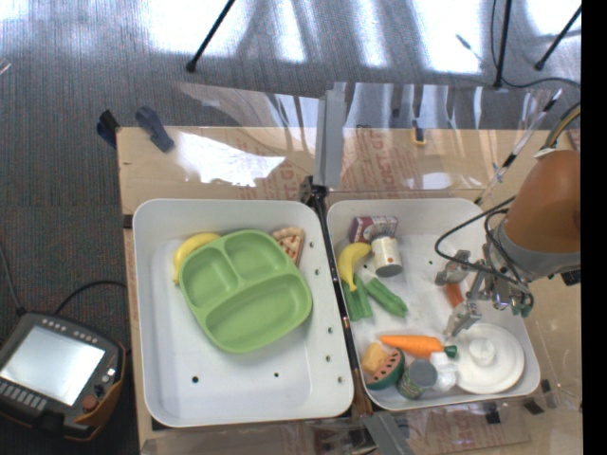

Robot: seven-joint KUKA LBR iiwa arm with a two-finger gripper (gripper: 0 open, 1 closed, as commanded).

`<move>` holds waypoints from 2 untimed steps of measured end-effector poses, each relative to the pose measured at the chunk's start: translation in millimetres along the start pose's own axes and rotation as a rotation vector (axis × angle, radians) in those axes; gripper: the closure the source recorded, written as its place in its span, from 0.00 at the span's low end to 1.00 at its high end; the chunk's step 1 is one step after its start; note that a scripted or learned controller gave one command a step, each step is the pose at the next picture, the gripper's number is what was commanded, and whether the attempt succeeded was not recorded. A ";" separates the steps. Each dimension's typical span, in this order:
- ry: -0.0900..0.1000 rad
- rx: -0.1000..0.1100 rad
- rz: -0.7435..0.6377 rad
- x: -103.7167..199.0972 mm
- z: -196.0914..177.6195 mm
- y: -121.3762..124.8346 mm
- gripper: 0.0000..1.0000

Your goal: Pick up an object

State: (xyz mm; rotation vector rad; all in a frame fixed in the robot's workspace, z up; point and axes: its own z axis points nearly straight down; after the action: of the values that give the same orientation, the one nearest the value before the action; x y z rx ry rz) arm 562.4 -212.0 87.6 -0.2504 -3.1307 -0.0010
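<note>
Tool [471, 303] over right bin [432, 209], two bananas [353, 262], one carrot [412, 344]

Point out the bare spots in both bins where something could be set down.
Left bin: a wide bare strip along the near edge, below the green tray.
Right bin: a bare patch between the can and the end effector.
Crowded: the right bin's near edge, around the carrot and white plate.
</note>
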 end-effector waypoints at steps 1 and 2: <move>-0.003 -0.001 0.090 -8.9 -0.4 21.0 0.00; -0.005 -0.001 -0.009 -75.8 -1.0 15.4 0.00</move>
State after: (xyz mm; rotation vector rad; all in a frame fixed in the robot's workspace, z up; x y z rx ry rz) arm 639.6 -208.8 88.5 -0.2360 -3.1370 -0.0014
